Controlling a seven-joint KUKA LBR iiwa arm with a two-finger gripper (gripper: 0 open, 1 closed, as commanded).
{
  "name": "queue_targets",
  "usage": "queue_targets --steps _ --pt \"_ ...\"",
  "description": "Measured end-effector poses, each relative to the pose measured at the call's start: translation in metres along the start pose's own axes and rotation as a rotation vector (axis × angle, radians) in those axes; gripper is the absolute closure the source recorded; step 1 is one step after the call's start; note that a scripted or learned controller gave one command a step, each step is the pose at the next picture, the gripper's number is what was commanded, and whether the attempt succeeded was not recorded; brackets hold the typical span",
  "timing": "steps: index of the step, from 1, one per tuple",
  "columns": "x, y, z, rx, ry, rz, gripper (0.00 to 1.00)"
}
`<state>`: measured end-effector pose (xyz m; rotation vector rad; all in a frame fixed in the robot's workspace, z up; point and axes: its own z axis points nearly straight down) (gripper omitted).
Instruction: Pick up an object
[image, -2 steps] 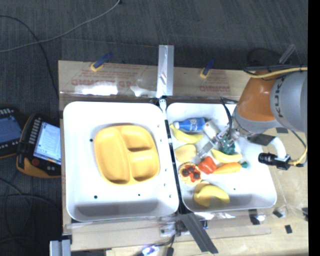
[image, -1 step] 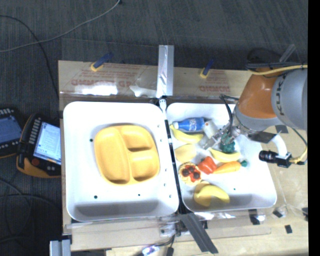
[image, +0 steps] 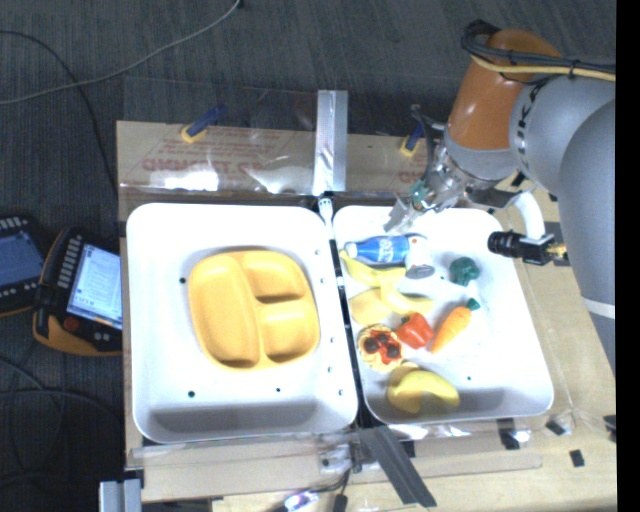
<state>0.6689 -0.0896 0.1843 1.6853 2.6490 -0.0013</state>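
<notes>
My pincer (image: 418, 203) hung over the far edge of the right bin (image: 530, 330), just above the blue bottle (image: 383, 249). Nothing was between its fingers, but I could not tell whether they stood apart or together. The bottle lay on its side near the bin's far left corner, its white cap (image: 420, 268) pointing right. Beside it were a green piece (image: 463, 269), a carrot (image: 452, 326), a red pepper (image: 414, 329), a banana (image: 372, 282) and a yellow fruit (image: 422, 391) at the near wall. The left bin (image: 160, 400) held a yellow divided tray (image: 252, 306). A handheld screen (image: 80, 292) sat on the floor, left.
</notes>
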Motion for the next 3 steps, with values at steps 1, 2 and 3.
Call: queue_targets --steps 1,2,3 --pt "0.0 0.0 -0.009 0.002 -0.002 -0.001 1.0" --pt "0.102 -0.057 -0.02 0.002 0.004 0.122 1.0" --pt "0.041 -0.009 -0.027 0.002 0.002 0.169 1.0"
